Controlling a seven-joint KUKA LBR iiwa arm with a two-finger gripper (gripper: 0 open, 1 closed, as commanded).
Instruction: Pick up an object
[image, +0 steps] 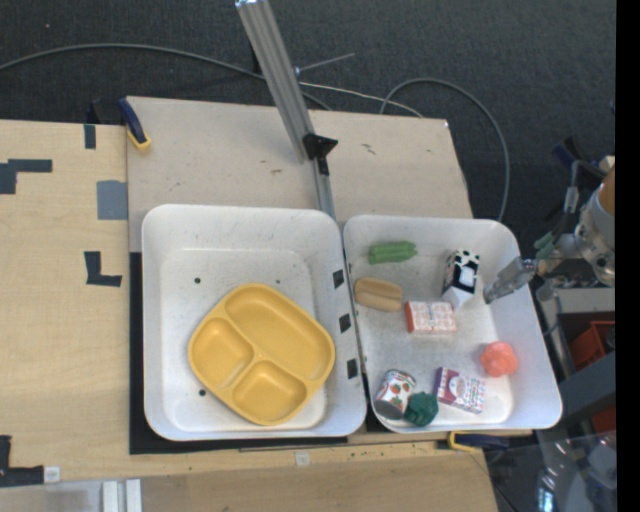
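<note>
The right bin (520, 300) holds several small items. A green pickle-shaped piece (392, 252) lies at its back, with a tan bun (378, 293) just in front. A black-and-white cow figure (462, 272) stands near the middle right, and a pink-and-white box (430, 318) lies below it. An orange ball (499, 358), a maroon carton (460, 390), a strawberry-printed cup (395, 390) and a dark green piece (422, 408) sit along the front. My gripper (508, 279) reaches in over the bin's right rim, just right of the cow figure, with nothing seen in it.
The left bin (170, 300) holds a yellow divided plate (262, 350). A slanted metal pole (285, 85) rises behind the bins. Cables (440, 95) run across the dark floor at the back. The arm's wrist (598, 230) is at the right edge.
</note>
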